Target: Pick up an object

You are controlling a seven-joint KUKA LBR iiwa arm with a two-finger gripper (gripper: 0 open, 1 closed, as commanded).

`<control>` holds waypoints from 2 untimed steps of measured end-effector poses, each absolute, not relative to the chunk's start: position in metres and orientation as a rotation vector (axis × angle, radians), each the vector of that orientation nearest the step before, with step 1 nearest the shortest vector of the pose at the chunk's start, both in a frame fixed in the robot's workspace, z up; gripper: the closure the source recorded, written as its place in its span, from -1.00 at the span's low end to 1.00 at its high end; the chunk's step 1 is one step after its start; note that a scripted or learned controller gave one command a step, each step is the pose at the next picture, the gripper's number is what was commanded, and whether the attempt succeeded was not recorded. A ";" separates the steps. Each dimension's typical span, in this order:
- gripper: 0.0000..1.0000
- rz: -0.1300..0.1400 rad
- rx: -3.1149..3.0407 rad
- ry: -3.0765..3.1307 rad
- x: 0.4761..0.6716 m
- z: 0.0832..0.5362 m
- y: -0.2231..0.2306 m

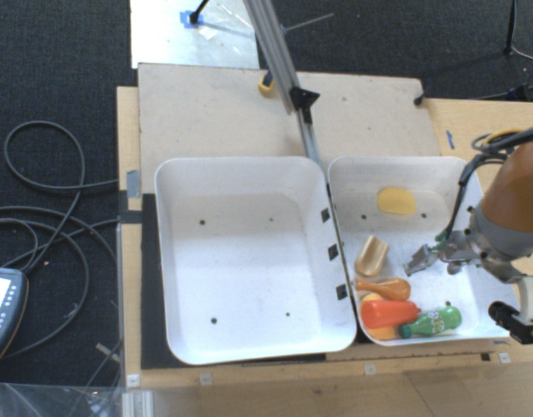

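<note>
Camera view, gripper: the gripper (420, 261) is hanging over the right bin (396, 174), fingers spread partly apart and gripping nothing.
Landmark: every place below is being given relative to the gripper.
Nearest thing: a tan scoop-shaped piece (371, 254) is lying just to its left, leaning toward the bin's dividing wall.
Below it: an orange drumstick-like toy (383, 287) is lying just beneath, then a red-and-orange block (387, 314) further down.
Lower right: a green bottle (433, 321) is lying on its side, touching the red-and-orange block.
Above: a yellow lump (396, 201) is sitting alone, a little up and to the left.
Handling guess: all are looking like light plastic toys, stiff and smooth, likely slippery.
Best hold: the yellow lump is offering clear sides all around; pinching across its short width seems safest.
Farther left: the left bin (240, 174) is sitting on the bench (362, 102).
</note>
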State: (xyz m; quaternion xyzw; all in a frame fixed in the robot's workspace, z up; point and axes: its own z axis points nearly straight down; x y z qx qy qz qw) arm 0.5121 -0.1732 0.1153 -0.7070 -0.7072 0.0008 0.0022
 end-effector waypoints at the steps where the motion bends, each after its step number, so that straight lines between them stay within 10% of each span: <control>1: 1.00 -0.002 -2.223 -2.224 0.514 0.130 -0.174; 2: 1.00 -0.006 -2.221 -2.232 0.509 0.190 -0.171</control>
